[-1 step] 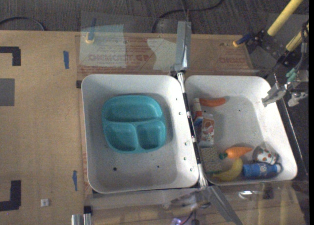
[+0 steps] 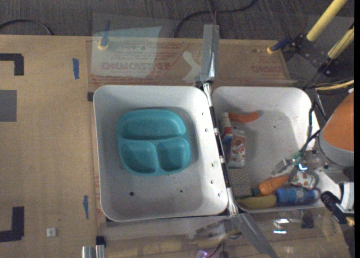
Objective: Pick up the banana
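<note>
Your hand (image 2: 297, 167) hovers in the right bin (image 2: 270, 96) above the banana (image 2: 259, 201); its grip state seems unreadable.

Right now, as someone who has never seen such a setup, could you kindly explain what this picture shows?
One fixed camera looks down at a slant on a bench bearing two shallow white bins. The left bin holds a teal divided plate. The right bin holds small items, including a banana near its front edge beside a blue item. The grey and orange shape at right is the robot arm, its gripper low over that clutter. Nothing is visibly held.
</note>
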`<state>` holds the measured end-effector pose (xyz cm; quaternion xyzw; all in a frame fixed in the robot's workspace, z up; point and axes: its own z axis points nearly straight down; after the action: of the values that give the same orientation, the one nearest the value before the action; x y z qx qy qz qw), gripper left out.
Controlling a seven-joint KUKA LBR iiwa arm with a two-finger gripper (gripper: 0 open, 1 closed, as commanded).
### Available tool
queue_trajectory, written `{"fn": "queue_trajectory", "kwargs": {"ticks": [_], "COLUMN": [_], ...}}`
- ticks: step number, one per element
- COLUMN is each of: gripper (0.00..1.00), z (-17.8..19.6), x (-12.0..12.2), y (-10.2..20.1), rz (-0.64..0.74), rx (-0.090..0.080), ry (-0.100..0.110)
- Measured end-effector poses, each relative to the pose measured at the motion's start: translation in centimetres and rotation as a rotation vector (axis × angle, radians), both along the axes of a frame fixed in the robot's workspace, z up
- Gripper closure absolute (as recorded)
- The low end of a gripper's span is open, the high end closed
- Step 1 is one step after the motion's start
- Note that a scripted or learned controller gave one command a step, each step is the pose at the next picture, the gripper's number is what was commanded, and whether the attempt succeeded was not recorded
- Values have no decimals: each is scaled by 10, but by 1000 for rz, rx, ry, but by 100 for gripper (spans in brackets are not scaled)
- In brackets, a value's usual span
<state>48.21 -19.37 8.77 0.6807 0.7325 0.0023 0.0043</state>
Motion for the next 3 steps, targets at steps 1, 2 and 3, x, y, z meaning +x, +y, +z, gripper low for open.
{"fn": "queue_trajectory", "kwargs": {"ticks": [1, 2, 3], "gripper": [0, 100, 100], "z": [0, 12, 0], "x": [90, 91, 150], "y": [46, 43, -8], "rz": [22, 19, -105], "rx": [0, -5, 1], "ry": [0, -6, 4]}}
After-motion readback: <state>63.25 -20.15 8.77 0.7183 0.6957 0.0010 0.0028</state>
